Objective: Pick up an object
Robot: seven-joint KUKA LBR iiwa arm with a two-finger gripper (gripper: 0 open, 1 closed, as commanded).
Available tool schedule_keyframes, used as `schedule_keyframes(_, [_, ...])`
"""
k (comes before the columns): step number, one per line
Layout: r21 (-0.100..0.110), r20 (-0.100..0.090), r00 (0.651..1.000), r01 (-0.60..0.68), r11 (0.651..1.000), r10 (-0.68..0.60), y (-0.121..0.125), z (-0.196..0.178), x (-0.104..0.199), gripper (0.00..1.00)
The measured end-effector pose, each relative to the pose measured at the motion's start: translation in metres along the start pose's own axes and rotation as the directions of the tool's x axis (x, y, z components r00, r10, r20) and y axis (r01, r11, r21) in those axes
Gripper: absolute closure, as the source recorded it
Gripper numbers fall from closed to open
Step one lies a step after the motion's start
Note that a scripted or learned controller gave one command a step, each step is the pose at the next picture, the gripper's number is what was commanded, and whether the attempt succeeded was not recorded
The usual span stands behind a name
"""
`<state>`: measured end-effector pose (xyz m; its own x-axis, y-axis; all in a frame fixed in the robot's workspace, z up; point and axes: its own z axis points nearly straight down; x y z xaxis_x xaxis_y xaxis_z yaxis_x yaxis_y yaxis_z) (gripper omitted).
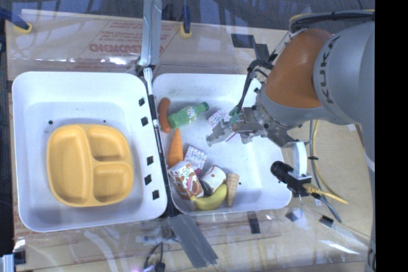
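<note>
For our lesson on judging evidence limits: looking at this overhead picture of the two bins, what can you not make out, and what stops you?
- Gripper: camera view; too small and blurred to tell whether the fingers are open or shut.
- Small packets: their print is too small to read.
- Right bin: the arm covers its right part.
- Banana: partly hidden behind neighbouring items.

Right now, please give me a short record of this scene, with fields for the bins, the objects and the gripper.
left bin: holds a yellow divided tray
right bin: holds small items, mostly near its left and front walls
items: green bottle, carrot, sausage, banana
gripper: over the middle of the right bin, reaching from the right
finger state: cannot tell
held object: none seen between the fingers
</note>
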<state>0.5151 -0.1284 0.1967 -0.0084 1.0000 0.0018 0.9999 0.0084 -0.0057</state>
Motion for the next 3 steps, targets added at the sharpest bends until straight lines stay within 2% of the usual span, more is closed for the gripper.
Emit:
schedule_keyframes(1, [0.001,0.0,0.989,-0.149,0.989,0.149,0.018,0.072,-0.008,0.0])
schedule_keyframes(2, [-0.003,0.001,0.994,-0.107,0.994,0.107,0.024,0.004,-0.033,0.0])
schedule_keyframes(3, [-0.006,0.002,1.0,-0.016,1.0,0.016,0.058,0.104,-0.06,0.0])
